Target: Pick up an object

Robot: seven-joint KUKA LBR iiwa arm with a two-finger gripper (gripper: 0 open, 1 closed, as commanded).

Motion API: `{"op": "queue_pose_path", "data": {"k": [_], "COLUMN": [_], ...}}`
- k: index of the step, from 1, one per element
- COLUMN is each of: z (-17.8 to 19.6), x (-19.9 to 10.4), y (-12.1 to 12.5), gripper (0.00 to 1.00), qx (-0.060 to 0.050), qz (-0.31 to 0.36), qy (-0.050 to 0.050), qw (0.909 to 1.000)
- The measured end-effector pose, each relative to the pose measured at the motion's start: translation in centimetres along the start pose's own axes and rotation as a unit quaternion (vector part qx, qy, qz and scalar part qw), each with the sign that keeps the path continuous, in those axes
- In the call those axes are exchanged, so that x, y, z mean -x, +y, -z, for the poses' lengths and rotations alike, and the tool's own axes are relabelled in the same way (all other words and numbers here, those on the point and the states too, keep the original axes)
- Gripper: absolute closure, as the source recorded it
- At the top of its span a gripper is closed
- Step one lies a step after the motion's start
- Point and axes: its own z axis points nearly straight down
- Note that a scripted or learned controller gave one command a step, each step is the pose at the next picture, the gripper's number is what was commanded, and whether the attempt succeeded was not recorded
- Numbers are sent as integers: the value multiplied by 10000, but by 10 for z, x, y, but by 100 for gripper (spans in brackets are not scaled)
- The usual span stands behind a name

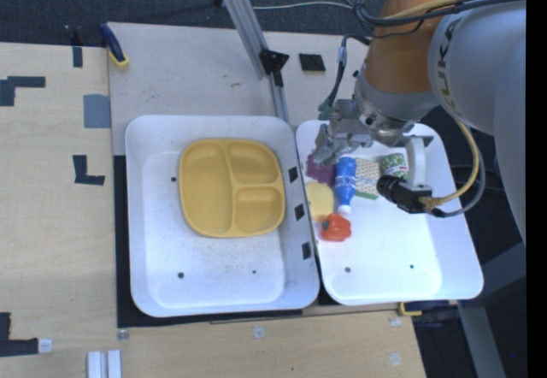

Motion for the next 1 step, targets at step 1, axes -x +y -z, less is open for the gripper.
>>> {"op": "queue_pose_path", "data": {"k": [1], "z": [-20], "x": [-49], "y": [18], "gripper": [100], "qx": [-2], "qz": [-3], "qy": [-3], "qw": [10000]}}
